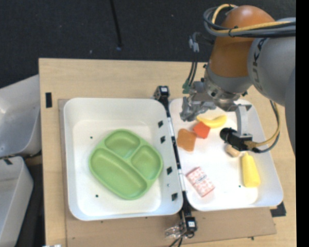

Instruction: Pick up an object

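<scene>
Small red-orange block (201, 129) in right bin (268, 189), tool (189, 112) just above-left, finger state unclear

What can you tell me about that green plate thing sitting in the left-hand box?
The green tray is a pale lime, rounded dish that looks like moulded plastic, with a raised rim and three compartments: one large one along its lower left and two smaller ones on its upper right. All three look bare. It lies flat and right way up on the floor of the left white bin, turned at a slant to the bin's walls and apart from them. Nothing else touches it.
</scene>
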Controlling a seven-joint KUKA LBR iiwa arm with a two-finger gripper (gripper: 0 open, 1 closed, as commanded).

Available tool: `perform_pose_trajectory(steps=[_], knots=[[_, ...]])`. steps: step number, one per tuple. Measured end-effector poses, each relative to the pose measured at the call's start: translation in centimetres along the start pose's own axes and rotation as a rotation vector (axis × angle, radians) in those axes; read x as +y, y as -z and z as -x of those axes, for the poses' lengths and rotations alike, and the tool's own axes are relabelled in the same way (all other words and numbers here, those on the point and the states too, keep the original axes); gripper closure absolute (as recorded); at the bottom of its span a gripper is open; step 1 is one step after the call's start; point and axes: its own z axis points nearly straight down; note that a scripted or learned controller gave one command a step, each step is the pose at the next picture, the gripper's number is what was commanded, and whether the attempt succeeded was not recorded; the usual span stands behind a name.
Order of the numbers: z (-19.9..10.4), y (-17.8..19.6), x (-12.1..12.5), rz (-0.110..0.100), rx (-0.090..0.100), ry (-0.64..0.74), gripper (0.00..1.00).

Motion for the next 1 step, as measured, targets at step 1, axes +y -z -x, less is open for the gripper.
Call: perform_pose_trajectory(steps=[1], knots=[[-5.94, -1.37, -0.55, -0.001, 0.0, 0.0, 1.0]])
